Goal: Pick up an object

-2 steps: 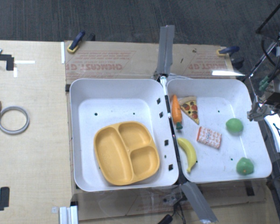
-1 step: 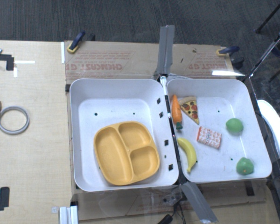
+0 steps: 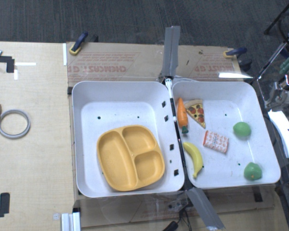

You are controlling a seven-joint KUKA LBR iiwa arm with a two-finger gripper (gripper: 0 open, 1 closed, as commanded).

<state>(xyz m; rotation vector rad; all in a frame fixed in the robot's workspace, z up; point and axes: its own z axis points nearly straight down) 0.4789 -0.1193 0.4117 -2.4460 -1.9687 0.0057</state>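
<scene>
The hand's state cannot be told. The right bin [image 3: 260,105] holds the pickable things: carrot [image 3: 182,113] and pizza [image 3: 196,112] at 10 o'clock, banana [image 3: 194,158] at 7, packet [image 3: 216,141] central, two limes [image 3: 242,130] toward 4. They lie well apart, probably easing a grasp. A tray [image 3: 130,157] fills the left bin [image 3: 82,143].

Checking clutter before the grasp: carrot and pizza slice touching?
Apart. The camera view shows a thin strip of white bin floor between the carrot and the pizza slice.

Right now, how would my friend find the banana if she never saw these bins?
Look in the right bin, along its left wall. Below the carrot lies the banana, near the front edge. It is the only yellow, curved thing in that bin.
</scene>
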